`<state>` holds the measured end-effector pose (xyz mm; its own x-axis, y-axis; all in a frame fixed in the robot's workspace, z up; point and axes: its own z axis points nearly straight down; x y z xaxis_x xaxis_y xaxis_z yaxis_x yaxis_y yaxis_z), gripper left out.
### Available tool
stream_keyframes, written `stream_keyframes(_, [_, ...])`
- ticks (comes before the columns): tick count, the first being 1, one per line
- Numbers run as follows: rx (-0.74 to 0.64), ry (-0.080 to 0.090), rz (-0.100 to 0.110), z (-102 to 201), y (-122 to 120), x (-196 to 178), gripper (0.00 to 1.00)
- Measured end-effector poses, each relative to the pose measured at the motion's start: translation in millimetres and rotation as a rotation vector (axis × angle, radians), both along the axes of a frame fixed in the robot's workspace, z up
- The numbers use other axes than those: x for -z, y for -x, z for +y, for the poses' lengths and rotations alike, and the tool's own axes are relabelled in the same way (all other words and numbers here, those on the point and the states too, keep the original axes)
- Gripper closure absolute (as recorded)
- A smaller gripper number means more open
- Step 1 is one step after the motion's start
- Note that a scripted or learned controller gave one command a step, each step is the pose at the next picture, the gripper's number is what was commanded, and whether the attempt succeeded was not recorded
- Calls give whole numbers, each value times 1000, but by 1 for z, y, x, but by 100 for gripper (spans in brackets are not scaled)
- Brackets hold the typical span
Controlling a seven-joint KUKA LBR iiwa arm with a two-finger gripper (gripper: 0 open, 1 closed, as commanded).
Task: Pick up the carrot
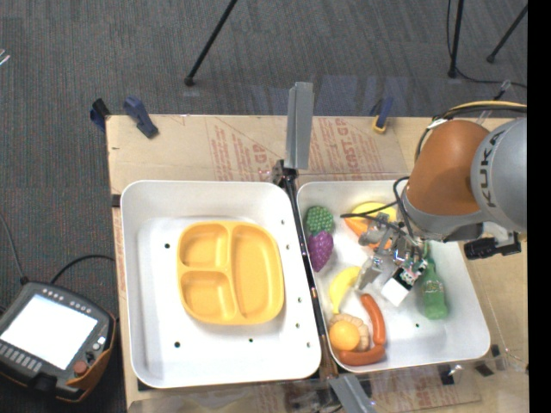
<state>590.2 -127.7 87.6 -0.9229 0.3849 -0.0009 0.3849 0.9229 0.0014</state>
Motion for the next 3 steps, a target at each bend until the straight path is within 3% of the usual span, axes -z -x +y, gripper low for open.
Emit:
stream_keyframes(1, [166, 0, 0, 12, -11, 0, 0])
stream_keyframes(2, [243, 0, -1, 30, -31, -1, 0])
stream_keyframes(3, [401, 0, 4, 29, -20, 1, 0])
